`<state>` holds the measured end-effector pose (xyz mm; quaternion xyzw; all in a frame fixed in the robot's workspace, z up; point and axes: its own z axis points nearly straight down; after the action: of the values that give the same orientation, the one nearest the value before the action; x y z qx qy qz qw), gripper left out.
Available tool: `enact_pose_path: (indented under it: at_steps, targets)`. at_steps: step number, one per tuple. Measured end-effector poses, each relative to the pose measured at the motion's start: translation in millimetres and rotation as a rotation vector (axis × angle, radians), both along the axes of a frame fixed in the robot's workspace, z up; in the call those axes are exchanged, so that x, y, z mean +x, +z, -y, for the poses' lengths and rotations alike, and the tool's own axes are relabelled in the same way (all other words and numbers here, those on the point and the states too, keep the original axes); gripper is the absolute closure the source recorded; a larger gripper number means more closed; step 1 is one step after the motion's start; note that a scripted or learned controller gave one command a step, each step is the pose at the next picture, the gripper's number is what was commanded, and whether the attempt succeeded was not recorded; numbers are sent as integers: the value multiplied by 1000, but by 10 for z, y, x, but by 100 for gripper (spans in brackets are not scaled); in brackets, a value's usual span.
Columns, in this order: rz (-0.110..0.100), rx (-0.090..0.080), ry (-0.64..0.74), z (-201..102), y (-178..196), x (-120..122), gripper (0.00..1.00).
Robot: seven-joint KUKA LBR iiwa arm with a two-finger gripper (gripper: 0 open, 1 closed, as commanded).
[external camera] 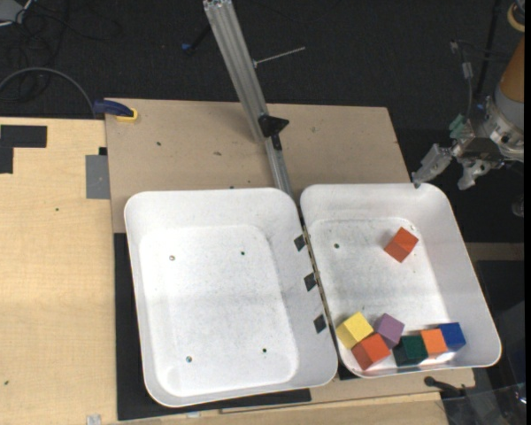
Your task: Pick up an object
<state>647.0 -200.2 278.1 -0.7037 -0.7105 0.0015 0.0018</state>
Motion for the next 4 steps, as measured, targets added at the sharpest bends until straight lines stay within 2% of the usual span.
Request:
enact_pose_path:
  at_steps: [1, 2, 3, 4]
  targets:
    - [-1, -1, 6, -4, 98, 4, 100]
    - [-4, 2, -6, -189, -1296, 198, 100]
    - [10, 0, -5, -757, -88, -246, 100]
    - [-4, 3, -3, -1815, -785, -381, 100]
